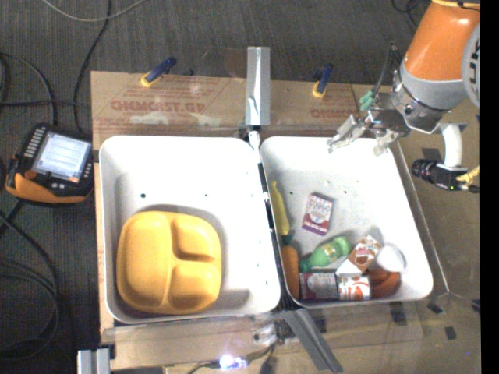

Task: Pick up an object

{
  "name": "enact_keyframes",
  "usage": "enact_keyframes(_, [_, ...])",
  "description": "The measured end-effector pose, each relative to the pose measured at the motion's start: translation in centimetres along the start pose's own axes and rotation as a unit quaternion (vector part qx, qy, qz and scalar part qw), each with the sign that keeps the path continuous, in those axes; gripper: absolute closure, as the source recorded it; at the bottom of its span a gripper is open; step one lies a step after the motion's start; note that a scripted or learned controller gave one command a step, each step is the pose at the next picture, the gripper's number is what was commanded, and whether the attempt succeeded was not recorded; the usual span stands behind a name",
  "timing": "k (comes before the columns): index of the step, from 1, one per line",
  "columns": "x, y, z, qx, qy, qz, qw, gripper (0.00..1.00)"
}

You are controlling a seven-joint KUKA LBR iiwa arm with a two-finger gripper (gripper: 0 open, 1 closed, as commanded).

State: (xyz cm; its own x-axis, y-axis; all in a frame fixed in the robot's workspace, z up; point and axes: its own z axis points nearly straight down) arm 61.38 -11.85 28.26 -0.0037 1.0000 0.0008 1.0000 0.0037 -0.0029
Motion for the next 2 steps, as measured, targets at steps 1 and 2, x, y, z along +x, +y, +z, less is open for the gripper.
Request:
enact_keyframes(1, [0.4,-2.4,10.9,0.0,-0.001,0.046,0.9989,0.0])
enact_keyframes(2, [-0.6,-1.5,19.3,-0.007,-0.001,0.053,0.9986,0.0])
